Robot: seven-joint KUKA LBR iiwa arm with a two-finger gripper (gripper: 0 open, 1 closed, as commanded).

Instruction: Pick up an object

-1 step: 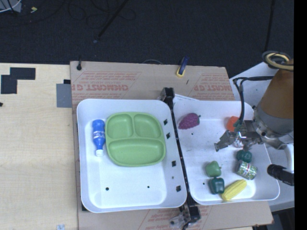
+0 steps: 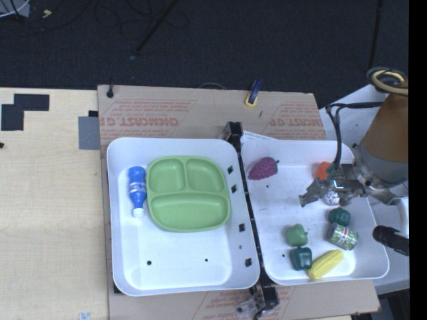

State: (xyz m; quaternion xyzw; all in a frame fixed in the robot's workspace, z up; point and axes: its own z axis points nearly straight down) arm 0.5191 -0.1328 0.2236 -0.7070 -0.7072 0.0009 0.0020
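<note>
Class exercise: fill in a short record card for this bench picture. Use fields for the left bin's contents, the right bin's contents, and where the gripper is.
Left bin: green divided plate; blue bottle lying beside the plate's left edge.
Right bin: purple toy near the top left; green pepper, dark green piece, yellow corn, small can grouped at the lower right.
Gripper: over the right bin's right half, above the grouped items.
Finger state: cannot tell.

Glossy, seemingly plastic bins (image 2: 133, 272); matt cardboard (image 2: 200, 115) beneath
</note>
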